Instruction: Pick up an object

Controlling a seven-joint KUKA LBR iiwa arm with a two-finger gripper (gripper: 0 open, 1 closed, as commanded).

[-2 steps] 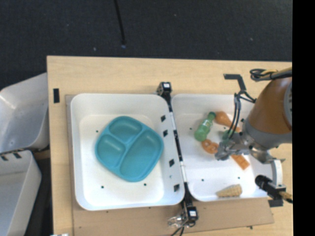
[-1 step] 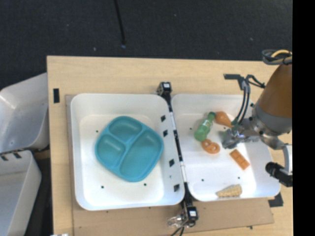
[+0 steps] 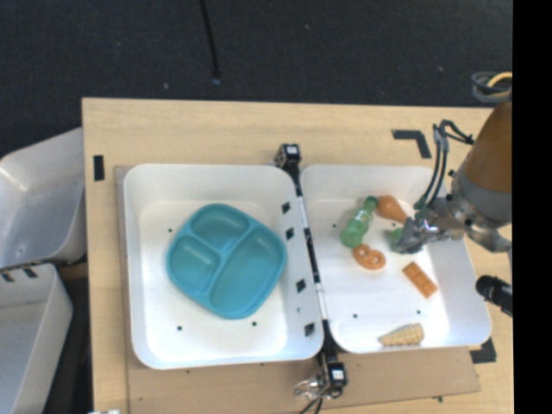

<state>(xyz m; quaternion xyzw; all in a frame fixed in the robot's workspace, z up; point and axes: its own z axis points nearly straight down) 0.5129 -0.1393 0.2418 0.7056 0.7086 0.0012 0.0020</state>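
- Wooden worktop [image 3: 198, 132] carries two shallow white bins side by side; left white bin [image 3: 147, 317] holds a teal plastic divided tray [image 3: 226, 260], right white bin [image 3: 448, 317] holds the small stuff.
- Grey arm w/ orange band [image 3: 492, 158] comes in from the right; its metal hand [image 3: 410, 234] sits low over the right bin, upper-middle area.
- Hand state: can't tell. Tips are a dark blur, and nothing is clearly seen between them, so no grasp claimed.
- Candidate things, all in the right bin:
  - green plastic bottle [image 3: 357, 222], just left of the hand, long axis running upper-right to lower-left, cap end toward the top.
  - small orange rounded piece [image 3: 391, 205], just up-left of the hand, beside the bottle's top.
  - orange ring-shaped pretzel toy [image 3: 370, 257], just below-left of the hand.
  - orange rectangular block [image 3: 419, 279], below the hand, tilted, long axis upper-left to lower-right.
  - tan wedge-shaped cracker piece [image 3: 402, 335], well apart, near the bin's front wall.
- Key relation: nearest things lie left and below-left of the hand; bottle, rounded piece and pretzel toy cluster close there. My read: the hand is about at grasp height beside that cluster, no lift yet.
- Next move likely needs closing across the bottle's short side, i.e. across its slanted axis; crowding neighbours could get nudged.
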